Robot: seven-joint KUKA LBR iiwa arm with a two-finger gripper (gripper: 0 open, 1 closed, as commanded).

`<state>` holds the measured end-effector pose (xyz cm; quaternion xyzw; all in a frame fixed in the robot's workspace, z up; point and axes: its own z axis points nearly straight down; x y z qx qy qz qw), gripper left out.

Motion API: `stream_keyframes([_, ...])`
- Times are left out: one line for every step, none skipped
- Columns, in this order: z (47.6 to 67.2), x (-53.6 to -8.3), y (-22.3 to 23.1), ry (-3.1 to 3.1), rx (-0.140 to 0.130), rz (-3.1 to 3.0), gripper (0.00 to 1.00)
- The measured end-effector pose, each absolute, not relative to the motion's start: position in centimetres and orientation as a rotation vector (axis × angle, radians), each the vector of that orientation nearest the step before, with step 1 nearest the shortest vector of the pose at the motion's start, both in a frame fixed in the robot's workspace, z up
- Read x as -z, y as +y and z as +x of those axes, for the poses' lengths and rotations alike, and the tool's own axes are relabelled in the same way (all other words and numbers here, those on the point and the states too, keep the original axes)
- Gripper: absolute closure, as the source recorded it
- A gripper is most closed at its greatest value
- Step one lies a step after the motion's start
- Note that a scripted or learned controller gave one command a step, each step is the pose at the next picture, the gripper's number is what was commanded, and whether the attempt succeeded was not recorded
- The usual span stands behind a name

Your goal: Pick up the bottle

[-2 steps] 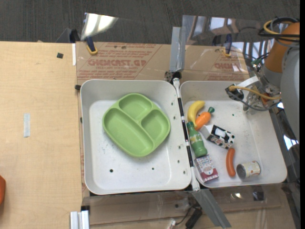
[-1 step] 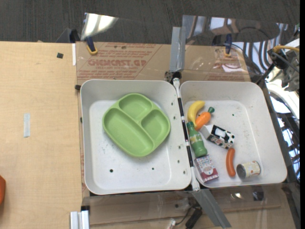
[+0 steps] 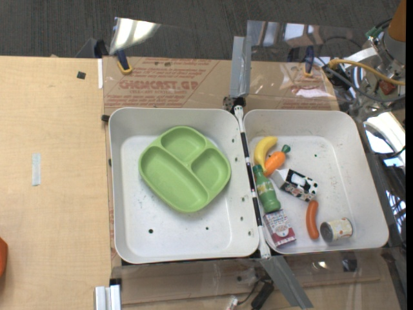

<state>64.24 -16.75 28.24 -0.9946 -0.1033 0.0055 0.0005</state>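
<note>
The light wooden bench carries two shallow white bins side by side, their inner rims touching: the left bin and the right bin. Behind them lies a clear printed plastic sheet (red lettering), held by an orange clamp.

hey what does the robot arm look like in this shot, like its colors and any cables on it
Just a small part of the arm shows at the upper right corner of the camera view: a pale grey rounded body with an orange band. Around it hang several cables, one yellowish-white and others black, looping over metal fittings. The pincer itself can't be made out, so its shape and colour are unclear.
</note>
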Motion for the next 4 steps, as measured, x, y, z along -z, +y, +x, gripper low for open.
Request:
stream_keyframes([65.2, -35.7, -17.3, -0.453, -0.012, -3.109, 1.00])
stream_keyframes([64.3, -41.4, -22.3, -0.320, -0.013, -3.125, 1.00])
stream_keyframes([63.6, -43.6, -22.2, -0.692, -0.013, -3.064, 1.00])
stream_keyframes([64.0, -43.6, -22.0, -1.059, -0.014, -2.955, 1.00])
